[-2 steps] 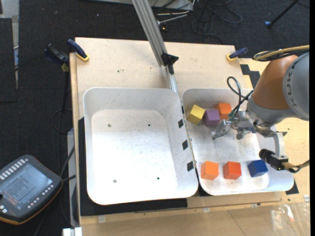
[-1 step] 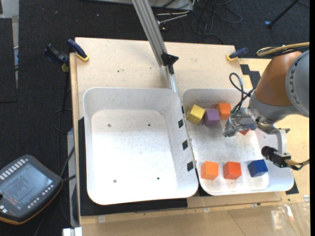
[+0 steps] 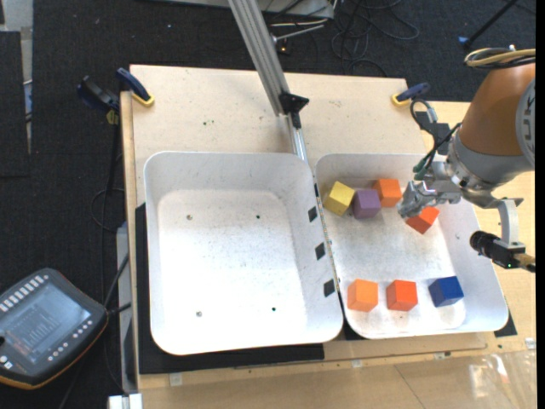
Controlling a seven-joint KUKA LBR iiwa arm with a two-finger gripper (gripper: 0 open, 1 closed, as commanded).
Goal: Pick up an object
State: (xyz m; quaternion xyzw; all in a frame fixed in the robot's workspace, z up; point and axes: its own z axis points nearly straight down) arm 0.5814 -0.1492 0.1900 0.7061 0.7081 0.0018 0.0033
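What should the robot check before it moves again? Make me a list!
1. Gripper above the right bin: ok.
2. Red-orange block right under the gripper: ok.
3. Block truly held between the fingers: cannot tell.
4. Neighbours, the orange block and purple block, apart from the target: ok.
5. Front-row blocks, including the blue block, away from the gripper: ok.

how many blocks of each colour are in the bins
orange: 3
red-orange, at the gripper: 1
yellow: 1
purple: 1
blue: 1
total: 7, all in the right bin
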